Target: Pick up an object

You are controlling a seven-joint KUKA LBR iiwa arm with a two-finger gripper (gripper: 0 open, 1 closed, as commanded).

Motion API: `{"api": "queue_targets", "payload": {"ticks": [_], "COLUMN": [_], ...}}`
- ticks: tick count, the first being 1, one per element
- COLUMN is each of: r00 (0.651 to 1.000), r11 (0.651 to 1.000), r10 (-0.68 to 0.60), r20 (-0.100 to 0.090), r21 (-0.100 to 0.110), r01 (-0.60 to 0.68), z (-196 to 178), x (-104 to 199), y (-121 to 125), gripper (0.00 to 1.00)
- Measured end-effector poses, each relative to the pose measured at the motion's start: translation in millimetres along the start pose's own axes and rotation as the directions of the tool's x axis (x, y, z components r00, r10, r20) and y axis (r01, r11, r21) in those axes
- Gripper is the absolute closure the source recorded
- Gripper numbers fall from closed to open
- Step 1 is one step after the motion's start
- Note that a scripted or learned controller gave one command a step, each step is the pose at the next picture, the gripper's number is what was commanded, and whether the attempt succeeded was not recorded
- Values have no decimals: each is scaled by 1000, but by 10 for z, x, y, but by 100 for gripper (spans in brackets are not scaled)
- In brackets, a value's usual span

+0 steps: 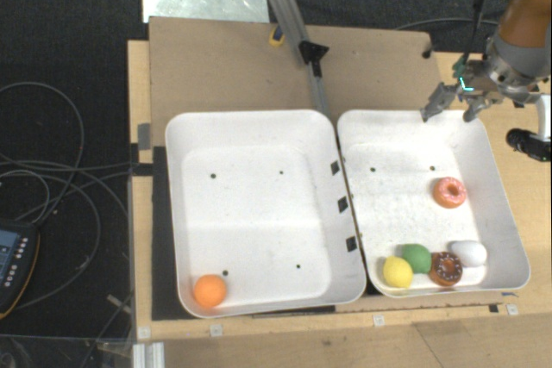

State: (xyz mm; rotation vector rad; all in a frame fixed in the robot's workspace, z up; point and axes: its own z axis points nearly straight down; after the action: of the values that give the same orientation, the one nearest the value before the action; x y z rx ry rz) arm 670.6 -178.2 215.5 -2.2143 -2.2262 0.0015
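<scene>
My gripper (451,105) hangs over the far edge of the right bin (405,142), fingers spread open with nothing between them. A pink frosted doughnut (448,192) lies on the right bin's floor, well below the gripper. Along the bin's near edge sit a yellow ball (397,271), a green ball (417,257), a chocolate doughnut (446,269) and a white egg-shaped object (468,252), packed close together. An orange ball (209,290) rests in the near left corner of the left bin (250,134).
A grey pole (285,0) slants from the top across the brown board to the gap between the bins. Black clips (342,204) line the seam between the two bins. Cables and a handheld pendant (13,258) lie on the floor at left.
</scene>
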Motion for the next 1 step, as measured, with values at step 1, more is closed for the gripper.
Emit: {"api": "queue_targets", "payload": {"ticks": [1], "r00": [1000], "r11": [1000], "r10": [-2], "r20": [2], "r21": [-3], "r01": [2], "z": [-25], "x": [1], "y": [8], "gripper": [0]}}
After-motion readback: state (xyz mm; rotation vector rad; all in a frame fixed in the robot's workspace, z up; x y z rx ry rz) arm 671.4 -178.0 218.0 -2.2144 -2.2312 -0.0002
